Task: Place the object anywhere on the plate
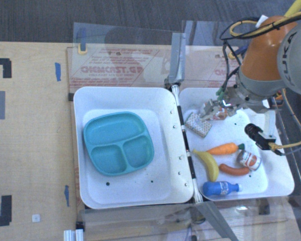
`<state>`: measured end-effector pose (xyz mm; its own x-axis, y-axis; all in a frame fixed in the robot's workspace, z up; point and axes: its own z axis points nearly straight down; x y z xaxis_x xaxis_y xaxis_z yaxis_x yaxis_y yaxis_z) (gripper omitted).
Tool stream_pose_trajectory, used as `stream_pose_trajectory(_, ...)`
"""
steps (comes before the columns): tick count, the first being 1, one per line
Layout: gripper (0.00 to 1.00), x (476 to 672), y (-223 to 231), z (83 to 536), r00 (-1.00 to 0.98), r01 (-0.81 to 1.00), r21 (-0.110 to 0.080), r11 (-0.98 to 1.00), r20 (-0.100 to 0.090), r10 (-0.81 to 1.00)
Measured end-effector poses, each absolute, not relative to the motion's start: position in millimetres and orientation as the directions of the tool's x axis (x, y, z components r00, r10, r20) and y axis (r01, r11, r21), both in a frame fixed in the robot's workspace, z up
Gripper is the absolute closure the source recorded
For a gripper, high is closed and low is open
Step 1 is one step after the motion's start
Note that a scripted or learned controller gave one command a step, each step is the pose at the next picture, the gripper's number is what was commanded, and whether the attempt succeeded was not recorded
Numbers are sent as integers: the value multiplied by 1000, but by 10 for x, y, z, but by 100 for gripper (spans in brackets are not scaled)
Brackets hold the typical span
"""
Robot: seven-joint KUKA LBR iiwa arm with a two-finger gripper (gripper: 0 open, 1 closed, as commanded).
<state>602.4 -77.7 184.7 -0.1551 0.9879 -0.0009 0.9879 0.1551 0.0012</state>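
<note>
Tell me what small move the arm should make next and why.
Probably lower the end effector a little toward the small patterned packet just below it in the right bin. The end effector sits over that bin's upper part with nothing visibly between its fingers, and the teal divided plate in the left bin has nothing on it yet.

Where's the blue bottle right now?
The blue bottle lies at the near edge of the right bin, just below the banana.

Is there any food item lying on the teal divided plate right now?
No. The teal divided plate in the left white bin carries nothing, while the yellow banana lies in the right bin.
</note>
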Motion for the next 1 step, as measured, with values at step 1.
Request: stream_pose_trajectory(1, 100, 5949, 243, 2192, -341, 940, 4, 341, -2, 940)
